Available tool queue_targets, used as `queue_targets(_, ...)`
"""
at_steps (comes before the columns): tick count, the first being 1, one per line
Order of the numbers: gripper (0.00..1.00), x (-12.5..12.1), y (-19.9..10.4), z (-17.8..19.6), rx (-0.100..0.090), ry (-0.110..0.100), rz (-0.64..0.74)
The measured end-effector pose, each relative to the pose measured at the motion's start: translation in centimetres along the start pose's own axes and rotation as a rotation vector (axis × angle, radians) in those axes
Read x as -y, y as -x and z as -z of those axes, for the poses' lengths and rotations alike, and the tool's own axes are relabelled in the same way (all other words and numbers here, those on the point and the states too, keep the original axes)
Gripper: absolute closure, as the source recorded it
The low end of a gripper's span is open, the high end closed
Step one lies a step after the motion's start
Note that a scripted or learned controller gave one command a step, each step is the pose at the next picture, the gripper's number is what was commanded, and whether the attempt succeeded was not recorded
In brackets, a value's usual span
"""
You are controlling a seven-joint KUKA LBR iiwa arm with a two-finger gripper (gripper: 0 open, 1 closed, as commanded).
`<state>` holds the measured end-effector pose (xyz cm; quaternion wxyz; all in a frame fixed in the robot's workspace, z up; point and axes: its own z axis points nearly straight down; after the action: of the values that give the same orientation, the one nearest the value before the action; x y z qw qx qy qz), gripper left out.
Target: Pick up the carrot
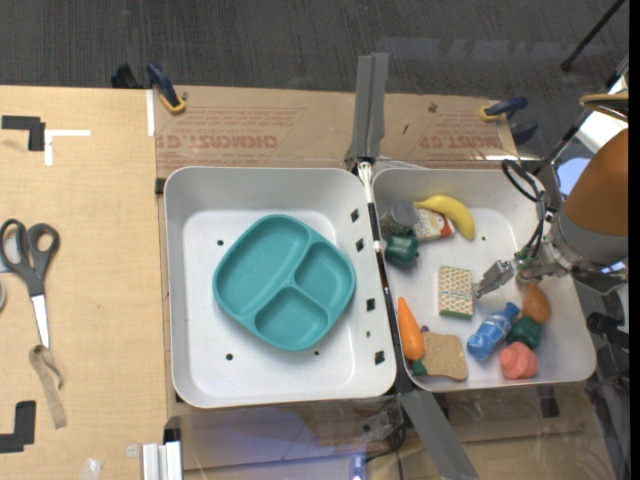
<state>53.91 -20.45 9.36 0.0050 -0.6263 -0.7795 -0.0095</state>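
**A:** Right bin (575, 363), near its left wall — that's where the carrot (409, 329) lies, orange, tapered, long axis running roughly top to bottom, green end down by the bread slice (445, 356). Agree?

**B:** Yep. Bread is touching or just beside its lower end. Bin wall is just beside it on the left. Tight spot.

**A:** Handling guess: toy plastic, so light, stiff, smooth, probably a bit slippery. Not fragile.

**B:** Grab point?

**A:** Across the thick upper half, fingers closing left-right over the narrow width. Tapered end likely squirts out.

**B:** Left finger needs room between carrot and wall, looks slim. Right side is freer: bare floor between the carrot and the cracker (455, 291).

**A:** Gripper (497, 276) status?

**B:** Sits well apart from the carrot, over toward the right, near the blue bottle (490, 333) and an orange item (536, 304). Nothing visible between the fingers. Open or closed, cannot tell, too small and blurred.

**A:** Path over?

**B:** Leftward across the cracker; lift first to clear it and the bottle. Banana (449, 213) and the dark green item (401, 249) sit further up, out of the way. Left bin with the teal plate (285, 283) isn't involved.

**A:** Main risk: finger clipping the divider wall or nudging the bread.
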Motion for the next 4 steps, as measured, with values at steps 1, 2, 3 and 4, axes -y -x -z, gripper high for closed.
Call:
queue_targets(1,1.0,0.4,0.7,0.9,0.015,-0.004,-0.004)
queue_targets(2,1.0,1.5,-3.0,3.7,0.02,-0.008,-0.261)
queue_targets(3,1.0,2.0,-4.5,21.1,0.022,-0.007,-0.236)
queue_targets(4,1.0,-1.0,1.2,25.3,0.022,-0.008,-0.225)
